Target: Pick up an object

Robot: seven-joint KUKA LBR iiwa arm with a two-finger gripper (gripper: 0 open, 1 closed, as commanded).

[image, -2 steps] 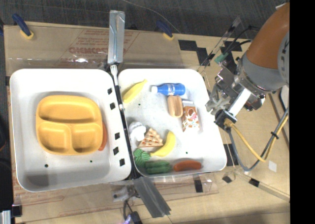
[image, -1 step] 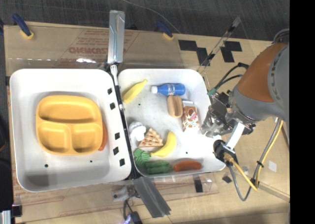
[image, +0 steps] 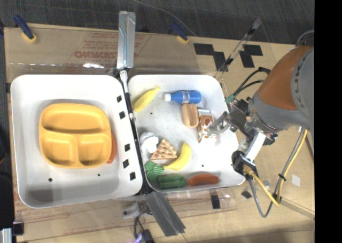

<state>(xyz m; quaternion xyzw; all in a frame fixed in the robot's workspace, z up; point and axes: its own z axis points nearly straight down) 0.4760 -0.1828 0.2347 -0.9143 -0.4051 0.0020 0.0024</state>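
end effector at the right bin's east wall, food toys spread inside

the right bin (image: 224,89) serves as the landmark. the grey arm with its orange band (image: 283,84) comes over that bin's right wall, and the end effector (image: 218,125) sits just inside the wall at about mid height, beside a small red-and-white packet (image: 206,124). whether it is open or closed, or has hold of anything, cannot be told from this angle.

inside the bin, a blue bottle (image: 184,97) lies near the top wall, a hot dog bun (image: 189,114) just below it, and a yellow banana (image: 145,99) at the upper left corner. a second banana (image: 181,157) and a pizza slice (image: 163,151) lie low and left of centre. green vegetables (image: 163,177) and a red sausage (image: 203,179) line the bottom wall.

the left bin (image: 21,130) adjoins the right bin's left wall and holds a yellow divided tray (image: 76,133).
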